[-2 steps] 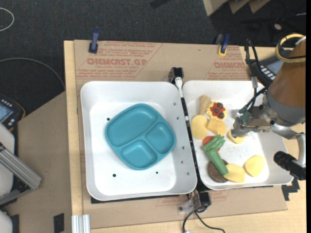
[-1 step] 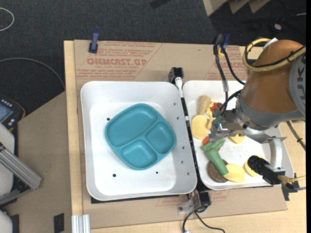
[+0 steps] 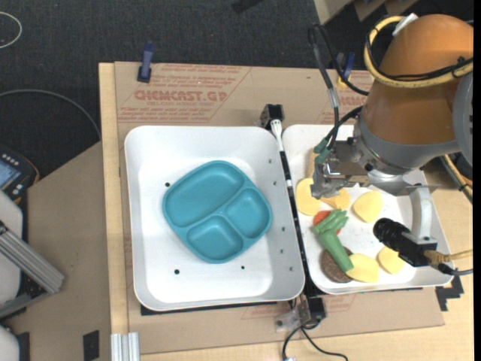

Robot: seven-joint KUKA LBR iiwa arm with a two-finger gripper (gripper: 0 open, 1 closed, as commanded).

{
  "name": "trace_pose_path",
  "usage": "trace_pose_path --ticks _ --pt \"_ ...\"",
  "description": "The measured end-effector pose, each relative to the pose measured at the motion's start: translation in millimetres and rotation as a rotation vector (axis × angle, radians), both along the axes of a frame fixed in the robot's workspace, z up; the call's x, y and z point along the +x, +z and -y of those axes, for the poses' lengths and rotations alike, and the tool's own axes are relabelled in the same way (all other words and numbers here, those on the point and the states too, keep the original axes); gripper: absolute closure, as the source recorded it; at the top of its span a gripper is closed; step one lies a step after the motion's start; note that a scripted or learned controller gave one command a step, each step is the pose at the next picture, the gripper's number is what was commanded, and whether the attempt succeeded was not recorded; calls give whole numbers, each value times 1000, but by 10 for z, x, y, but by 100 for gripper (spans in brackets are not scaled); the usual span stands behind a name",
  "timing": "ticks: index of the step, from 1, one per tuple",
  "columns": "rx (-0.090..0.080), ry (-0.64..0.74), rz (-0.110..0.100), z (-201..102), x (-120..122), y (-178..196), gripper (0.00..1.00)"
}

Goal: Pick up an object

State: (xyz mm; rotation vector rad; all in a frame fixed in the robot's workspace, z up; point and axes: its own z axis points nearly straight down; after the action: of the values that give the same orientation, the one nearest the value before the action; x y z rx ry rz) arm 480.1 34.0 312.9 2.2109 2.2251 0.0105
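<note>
1. the arm (image 3: 421, 89) reaches in from the right and hangs over the back half of the right bin (image 3: 307, 137).
2. the gripper (image 3: 325, 192) points down near that bin's left side, just above the things lying there; whether it is apart or together cannot be told from this angle, and nothing can be seen held in it.
3. the things to pick all lie in the right bin: several yellow pieces (image 3: 367, 205) are spread over its floor, one of them right under the gripper's tip, others toward the front edge.
4. a small red piece (image 3: 323, 217) sits just in front of the gripper, touching the top end of a green piece (image 3: 335, 241) (long, lying at a slant toward the front).
5. the green piece's lower end rests across a brown disc (image 3: 331, 269), which lies near the front left corner beside a yellow piece.
6. the left bin (image 3: 137, 201) holds a blue plate (image 3: 216, 210) with three compartments, lying flat near the middle.
7. both bins sit side by side, edges touching, on a sheet of cardboard (image 3: 180, 89) with red print.
</note>
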Motion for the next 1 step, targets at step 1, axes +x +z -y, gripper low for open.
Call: trace_pose_path --ticks 1 --pt "2 4 -2 -747 -5 381 100"
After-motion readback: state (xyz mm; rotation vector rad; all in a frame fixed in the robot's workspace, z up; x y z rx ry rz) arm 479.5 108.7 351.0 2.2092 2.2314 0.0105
